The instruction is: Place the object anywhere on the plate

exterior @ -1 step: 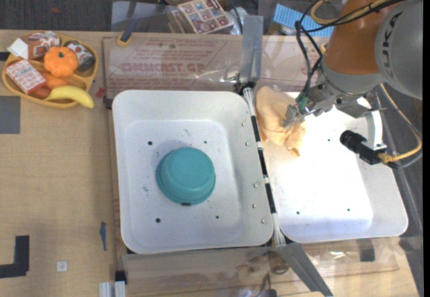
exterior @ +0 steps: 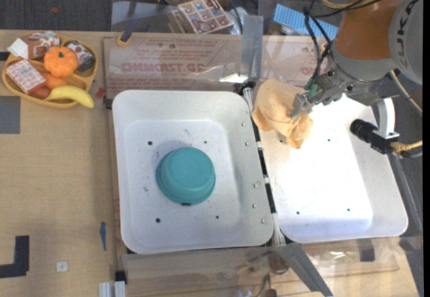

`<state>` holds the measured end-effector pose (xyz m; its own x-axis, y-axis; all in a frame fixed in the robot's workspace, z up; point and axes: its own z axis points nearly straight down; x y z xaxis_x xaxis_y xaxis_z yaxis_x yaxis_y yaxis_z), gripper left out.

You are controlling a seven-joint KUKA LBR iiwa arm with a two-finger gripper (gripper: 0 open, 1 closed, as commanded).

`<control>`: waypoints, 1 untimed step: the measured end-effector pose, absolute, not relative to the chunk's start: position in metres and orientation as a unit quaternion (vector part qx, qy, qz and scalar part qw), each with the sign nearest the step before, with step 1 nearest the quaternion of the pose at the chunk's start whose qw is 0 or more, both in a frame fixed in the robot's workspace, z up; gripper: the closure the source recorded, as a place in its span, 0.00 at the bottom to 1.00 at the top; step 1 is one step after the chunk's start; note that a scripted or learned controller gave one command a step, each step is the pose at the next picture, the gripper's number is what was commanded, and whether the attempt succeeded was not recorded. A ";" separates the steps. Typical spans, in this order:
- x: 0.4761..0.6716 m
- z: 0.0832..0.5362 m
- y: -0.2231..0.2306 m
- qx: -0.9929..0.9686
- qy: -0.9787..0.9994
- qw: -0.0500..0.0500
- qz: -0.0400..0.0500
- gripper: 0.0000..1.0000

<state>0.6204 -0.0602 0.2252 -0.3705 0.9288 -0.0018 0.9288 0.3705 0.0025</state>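
Observation:
A teal round plate (exterior: 186, 175) lies in the middle of the left white bin (exterior: 134, 114). A crumpled pale-orange cloth (exterior: 275, 111) hangs over the far left corner of the right bin (exterior: 336, 188), close to the divide between the bins. My gripper (exterior: 300, 106) reaches down from the upper right. Its fingers are shut on the cloth's right side, and folds of the cloth droop below them. The cloth is to the right of the plate and farther back, apart from it.
A yellow dish of toy fruit (exterior: 47, 77) sits on the bench at far left. A black cylindrical part with a cable (exterior: 368, 133) juts over the right bin's right edge. Boxes and clutter (exterior: 201, 10) lie behind the bins.

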 end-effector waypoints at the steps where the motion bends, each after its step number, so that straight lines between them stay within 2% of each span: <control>1: 0.606 0.236 -0.014 0.386 0.923 0.001 0.000 1.00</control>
